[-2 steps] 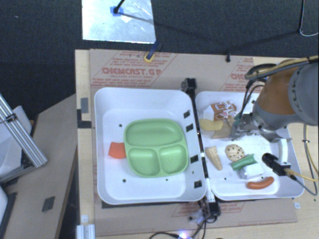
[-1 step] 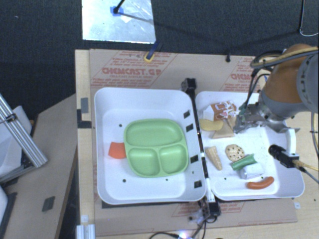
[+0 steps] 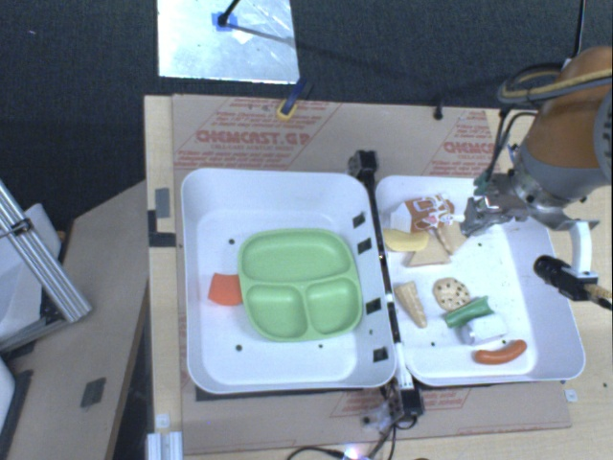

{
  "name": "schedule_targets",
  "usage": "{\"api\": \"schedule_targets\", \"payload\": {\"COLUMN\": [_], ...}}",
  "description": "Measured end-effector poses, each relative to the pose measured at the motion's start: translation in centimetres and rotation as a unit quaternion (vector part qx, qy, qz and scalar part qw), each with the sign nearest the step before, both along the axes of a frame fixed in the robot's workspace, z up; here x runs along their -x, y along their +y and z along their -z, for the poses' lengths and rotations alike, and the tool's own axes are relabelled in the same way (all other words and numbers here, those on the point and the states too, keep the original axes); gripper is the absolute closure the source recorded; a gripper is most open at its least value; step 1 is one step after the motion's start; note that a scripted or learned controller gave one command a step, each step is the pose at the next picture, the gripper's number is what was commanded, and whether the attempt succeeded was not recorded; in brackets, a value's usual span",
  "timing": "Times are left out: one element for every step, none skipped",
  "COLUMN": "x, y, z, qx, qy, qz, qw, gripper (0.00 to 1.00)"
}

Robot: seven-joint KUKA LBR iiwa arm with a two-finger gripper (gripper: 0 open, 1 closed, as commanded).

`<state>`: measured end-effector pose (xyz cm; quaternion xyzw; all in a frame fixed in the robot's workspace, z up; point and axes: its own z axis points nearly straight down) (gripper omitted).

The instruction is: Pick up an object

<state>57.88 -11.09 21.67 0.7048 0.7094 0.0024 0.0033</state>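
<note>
Pincer [image 3: 476,217] sits low over the far part of the right bin [image 3: 560,300], arm entering from the right. Cannot tell whether it is apart or together; nothing visibly clamped. Just left of it: brown-and-white packet [image 3: 424,211], with banana [image 3: 405,241] just nearer. Further toward the near side: wedge [image 3: 412,304], cookie [image 3: 449,292], green piece [image 3: 467,311], sausage [image 3: 499,353]. Left bin [image 3: 206,209] holds green divided tray [image 3: 297,284], with orange block [image 3: 225,289] touching the tray's left edge. Both bins rest on the desk [image 3: 105,247].

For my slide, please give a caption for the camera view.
Claw over right bin of toy food; green tray in left bin.
</note>
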Motion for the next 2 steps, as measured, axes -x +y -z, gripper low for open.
{"api": "schedule_targets", "payload": {"x": [-0.1, 0.0], "y": [0.0, 6.4], "z": [-0.8, -0.4], "qx": [-0.0005, -0.0018], "qy": [0.003, 0.004], "qz": [0.000, -0.002], "qw": [1.0000, 1.0000], "gripper": [1.00, 1.00]}}
